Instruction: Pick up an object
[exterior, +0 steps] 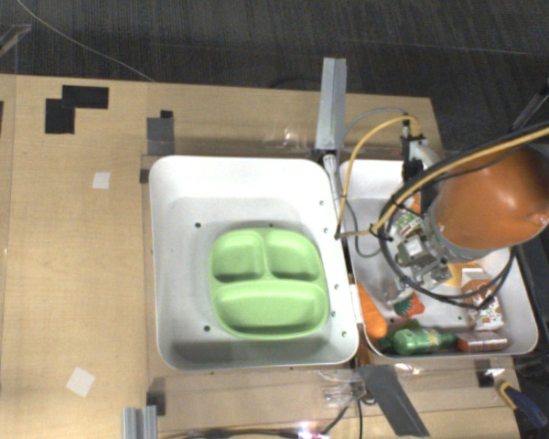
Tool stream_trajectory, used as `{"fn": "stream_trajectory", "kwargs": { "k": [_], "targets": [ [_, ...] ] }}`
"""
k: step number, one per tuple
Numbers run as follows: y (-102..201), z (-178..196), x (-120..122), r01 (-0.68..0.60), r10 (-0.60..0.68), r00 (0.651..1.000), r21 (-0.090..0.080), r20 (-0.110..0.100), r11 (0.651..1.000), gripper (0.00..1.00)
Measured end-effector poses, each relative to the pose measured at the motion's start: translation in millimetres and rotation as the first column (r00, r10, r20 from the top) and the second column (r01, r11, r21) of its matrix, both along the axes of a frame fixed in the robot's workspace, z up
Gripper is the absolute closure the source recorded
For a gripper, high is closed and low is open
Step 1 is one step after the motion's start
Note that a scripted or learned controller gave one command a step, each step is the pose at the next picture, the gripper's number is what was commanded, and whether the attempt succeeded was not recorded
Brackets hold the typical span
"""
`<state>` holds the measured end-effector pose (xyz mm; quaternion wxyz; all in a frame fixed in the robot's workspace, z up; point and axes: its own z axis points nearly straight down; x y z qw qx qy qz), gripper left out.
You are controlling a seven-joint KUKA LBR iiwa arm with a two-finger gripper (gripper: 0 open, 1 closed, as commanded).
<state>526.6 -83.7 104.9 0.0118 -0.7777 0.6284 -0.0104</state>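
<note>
My pincer [419,265] hangs low in the right bin [527,329], wrapped in cables; I cannot tell its state. The pickable things crowd that bin's near edge: a carrot [371,315] against the left wall, a green bottle [419,341] beside it, a small box [490,316] toward the right corner. The left bin [169,263] carries a green tray [268,282]. I judge the risk to be a miss: packed against the walls, the things may slide or jam, and the carrot could roll away.
</note>
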Motion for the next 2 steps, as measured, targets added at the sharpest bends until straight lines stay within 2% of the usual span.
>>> {"fn": "stream_trajectory", "kwargs": {
  "k": [1, 2],
  "targets": [
    [41.3, 107.7, -19.1, 0.01, -0.01, 1.0, -0.004, -0.017, 1.0, 1.0],
    [42.4, 116.3, -18.0, 0.012, -0.012, 1.0, 0.0, -0.017, 1.0, 1.0]
  ]
}}
